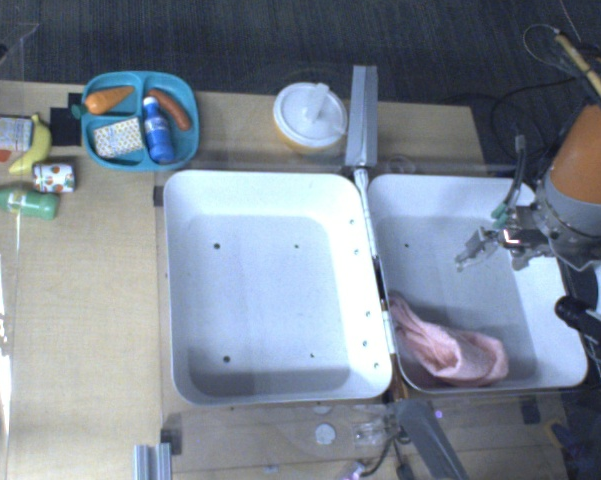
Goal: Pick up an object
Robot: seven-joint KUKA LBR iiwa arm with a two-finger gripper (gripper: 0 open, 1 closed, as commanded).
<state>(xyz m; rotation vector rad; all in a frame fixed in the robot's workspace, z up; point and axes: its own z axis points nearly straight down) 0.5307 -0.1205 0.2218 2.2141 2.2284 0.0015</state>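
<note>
A crumpled pink cloth lies in the near left corner of the right bin. My gripper hangs over the right half of that bin, up and to the right of the cloth and apart from it. Its fingers point left and look spread, with nothing between them. The grey arm with its orange band comes in from the right edge.
The left bin sits beside the right one, split by a metal divider. Behind the bins stand a white lidded bowl and a blue tray of toy food. A banana, can and green bottle lie far left.
</note>
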